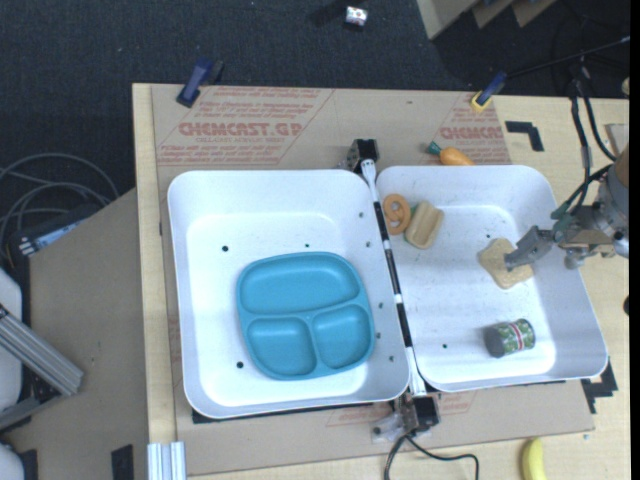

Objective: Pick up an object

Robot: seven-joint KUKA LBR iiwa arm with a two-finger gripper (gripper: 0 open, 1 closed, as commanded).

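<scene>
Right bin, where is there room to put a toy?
The right white bin has bare floor in its middle, between the pretzel with tan bread piece and the small can. It's crowded by the gripper over the tan block.

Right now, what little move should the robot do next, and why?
Probably ease the claw down onto the tan block and close on it. The claw sits right at that block in the right bin, nearer than the small can, and nothing looks gripped yet.
</scene>
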